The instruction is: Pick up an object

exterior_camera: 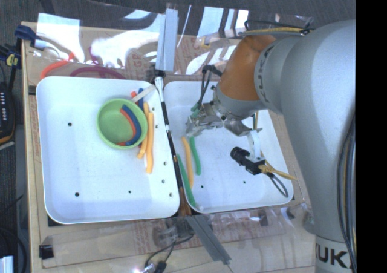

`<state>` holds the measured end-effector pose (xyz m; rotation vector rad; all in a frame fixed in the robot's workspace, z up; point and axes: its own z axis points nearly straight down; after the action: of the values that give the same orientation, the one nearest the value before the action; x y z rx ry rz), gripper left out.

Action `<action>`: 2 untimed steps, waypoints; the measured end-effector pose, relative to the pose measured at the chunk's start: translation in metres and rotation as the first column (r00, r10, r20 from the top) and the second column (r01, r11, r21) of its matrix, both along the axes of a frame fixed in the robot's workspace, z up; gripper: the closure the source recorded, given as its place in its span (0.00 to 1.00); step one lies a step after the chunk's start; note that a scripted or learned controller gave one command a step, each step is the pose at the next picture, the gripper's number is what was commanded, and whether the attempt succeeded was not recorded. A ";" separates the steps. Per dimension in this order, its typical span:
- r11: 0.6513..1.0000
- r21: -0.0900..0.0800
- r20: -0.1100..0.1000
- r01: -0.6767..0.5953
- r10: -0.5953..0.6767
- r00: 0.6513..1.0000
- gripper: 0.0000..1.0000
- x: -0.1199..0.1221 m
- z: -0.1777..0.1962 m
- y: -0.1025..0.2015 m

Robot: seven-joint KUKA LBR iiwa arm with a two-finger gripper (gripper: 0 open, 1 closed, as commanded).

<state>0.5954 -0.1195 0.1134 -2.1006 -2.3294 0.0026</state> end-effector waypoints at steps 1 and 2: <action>1.000 -0.001 0.000 -0.001 0.001 1.000 0.00 0.000 0.000 0.000; 0.999 -0.013 0.007 -0.033 0.034 0.999 0.00 -0.018 -0.019 0.005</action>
<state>0.5777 -0.1146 0.0941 -2.0703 -2.3746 0.0101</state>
